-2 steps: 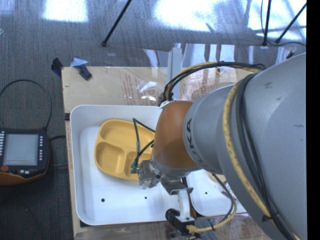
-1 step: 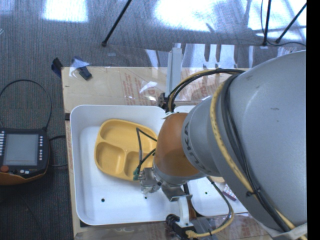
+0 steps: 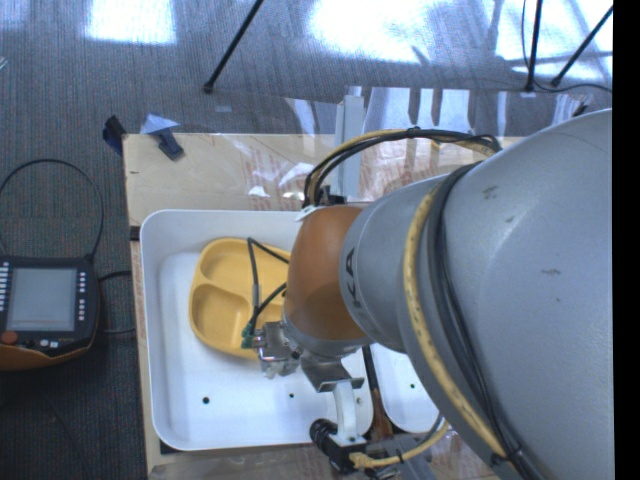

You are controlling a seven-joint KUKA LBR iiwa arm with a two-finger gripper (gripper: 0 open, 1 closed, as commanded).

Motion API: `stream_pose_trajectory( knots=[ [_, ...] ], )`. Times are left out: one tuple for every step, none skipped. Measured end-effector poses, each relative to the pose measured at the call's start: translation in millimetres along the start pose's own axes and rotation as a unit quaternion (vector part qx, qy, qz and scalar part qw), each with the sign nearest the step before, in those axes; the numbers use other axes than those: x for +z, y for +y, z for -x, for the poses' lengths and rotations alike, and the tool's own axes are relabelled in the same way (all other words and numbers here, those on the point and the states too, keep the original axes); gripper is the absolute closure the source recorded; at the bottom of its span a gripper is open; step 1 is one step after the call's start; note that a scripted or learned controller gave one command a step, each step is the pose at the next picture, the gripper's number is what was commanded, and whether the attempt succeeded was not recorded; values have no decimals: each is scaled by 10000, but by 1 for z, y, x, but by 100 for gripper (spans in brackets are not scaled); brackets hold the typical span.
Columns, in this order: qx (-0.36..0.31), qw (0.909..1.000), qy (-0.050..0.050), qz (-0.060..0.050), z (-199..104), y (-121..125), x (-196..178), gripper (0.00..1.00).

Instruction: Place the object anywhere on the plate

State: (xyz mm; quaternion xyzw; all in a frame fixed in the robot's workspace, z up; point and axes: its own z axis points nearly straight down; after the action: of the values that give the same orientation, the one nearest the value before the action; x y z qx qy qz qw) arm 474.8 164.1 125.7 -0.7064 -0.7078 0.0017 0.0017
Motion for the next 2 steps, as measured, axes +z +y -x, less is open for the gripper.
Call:
stream_pose_trajectory(
  knots=[
    [32, 10000, -9, 1, 98, 0, -60, 100],
    [-8, 10000, 0, 15, 59, 1, -128, 100]
  ],
)
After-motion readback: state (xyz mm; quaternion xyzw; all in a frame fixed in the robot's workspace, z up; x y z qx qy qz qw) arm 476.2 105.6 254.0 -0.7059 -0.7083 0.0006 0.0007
